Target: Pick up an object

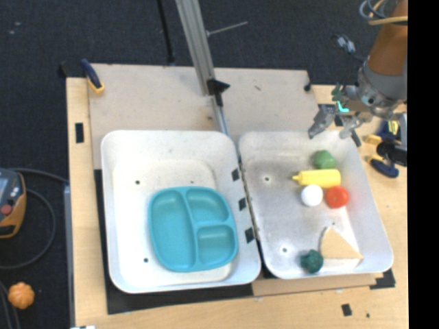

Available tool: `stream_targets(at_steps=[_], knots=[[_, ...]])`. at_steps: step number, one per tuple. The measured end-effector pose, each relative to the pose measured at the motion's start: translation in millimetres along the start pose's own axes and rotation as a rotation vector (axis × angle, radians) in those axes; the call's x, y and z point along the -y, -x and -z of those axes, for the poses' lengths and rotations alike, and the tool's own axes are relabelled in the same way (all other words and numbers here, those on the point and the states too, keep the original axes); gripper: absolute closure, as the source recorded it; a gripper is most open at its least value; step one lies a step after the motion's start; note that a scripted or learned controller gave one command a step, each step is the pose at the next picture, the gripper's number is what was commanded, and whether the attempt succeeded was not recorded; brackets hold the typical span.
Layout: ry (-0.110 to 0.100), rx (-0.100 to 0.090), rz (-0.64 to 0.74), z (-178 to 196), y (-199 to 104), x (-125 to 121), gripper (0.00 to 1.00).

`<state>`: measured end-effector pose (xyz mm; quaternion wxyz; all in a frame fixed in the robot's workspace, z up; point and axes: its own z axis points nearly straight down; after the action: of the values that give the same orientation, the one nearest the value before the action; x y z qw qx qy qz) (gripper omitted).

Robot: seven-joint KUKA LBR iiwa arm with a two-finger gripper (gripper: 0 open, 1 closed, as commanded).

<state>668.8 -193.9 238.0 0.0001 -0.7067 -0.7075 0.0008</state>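
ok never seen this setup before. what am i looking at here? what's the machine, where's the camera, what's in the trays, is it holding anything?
One picture, taken by a fixed camera above the bench, looking down at a slant. The machine is a single robot arm, grey with an orange band, reaching in from the right. At its end is a two-finger gripper, hovering over the far edge of the right bin. Nothing is visible between its fingers, so it holds nothing.

Two shallow white bins sit side by side. The left bin holds a blue divided plate. The right bin holds small toy-like items: a green piece, a yellow bottle, a white ball, a red ball, a tan wedge and a dark green lump.

The job is simply to pick one up.
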Motion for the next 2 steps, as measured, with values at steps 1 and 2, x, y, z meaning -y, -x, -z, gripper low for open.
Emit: stream_targets(at_steps=[1,2], knots=[[0.003,0.001,0.000,2,0,-1,0.00],[0.000,0.001,0.000,-59,5,-5,0.00]])
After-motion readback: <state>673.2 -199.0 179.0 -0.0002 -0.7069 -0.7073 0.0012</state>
